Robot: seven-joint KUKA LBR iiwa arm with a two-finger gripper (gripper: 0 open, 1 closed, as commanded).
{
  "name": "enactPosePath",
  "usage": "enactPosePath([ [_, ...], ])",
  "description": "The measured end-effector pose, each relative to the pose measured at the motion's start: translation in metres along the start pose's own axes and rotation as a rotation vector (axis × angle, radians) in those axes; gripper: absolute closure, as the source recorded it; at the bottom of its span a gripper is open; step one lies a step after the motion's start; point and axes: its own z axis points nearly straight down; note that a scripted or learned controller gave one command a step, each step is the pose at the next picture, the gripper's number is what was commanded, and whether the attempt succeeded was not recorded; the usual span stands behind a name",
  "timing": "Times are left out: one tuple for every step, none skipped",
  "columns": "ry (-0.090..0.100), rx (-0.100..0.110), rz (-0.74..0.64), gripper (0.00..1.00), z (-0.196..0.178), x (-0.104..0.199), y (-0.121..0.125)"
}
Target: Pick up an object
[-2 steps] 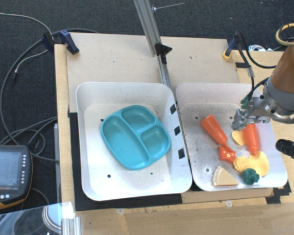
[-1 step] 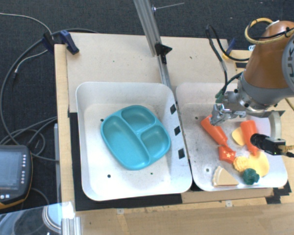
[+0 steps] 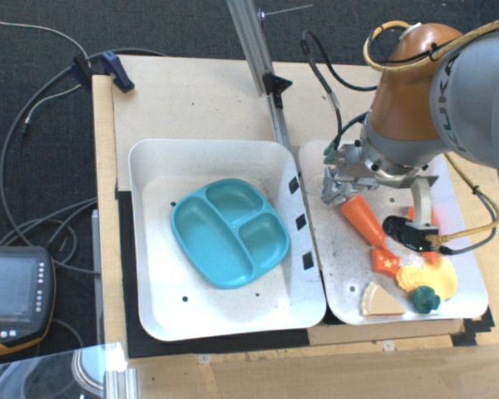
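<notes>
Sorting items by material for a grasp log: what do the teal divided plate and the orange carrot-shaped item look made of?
The teal divided plate looks like moulded plastic: uniform colour, smooth semi-matte surface, rounded compartment ridges. The orange carrot-shaped item looks like plastic or rubber toy food: evenly saturated colour, faint sheen. Which of the two is unclear.

Arm [image 3: 416, 98] over right bin [image 3: 474, 289]; teal plate [image 3: 229, 233] in left bin [image 3: 150, 165].

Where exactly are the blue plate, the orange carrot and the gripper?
Blue plate [image 3: 229, 233]: camera view, on the ridge where its three compartments meet.
Carrot [image 3: 363, 219]: camera view, middle of its orange body.
Gripper [image 3: 337, 188]: camera view, at its metal fingertips beside the carrot's upper end.
</notes>
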Motion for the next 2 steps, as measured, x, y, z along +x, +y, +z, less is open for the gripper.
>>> enactPosePath([
  [0.000,-0.002,-0.001,1.00,-0.014,0.053,0.021],
  [-0.001,-0.001,0.001,1.00,-0.006,0.100,0.041],
])
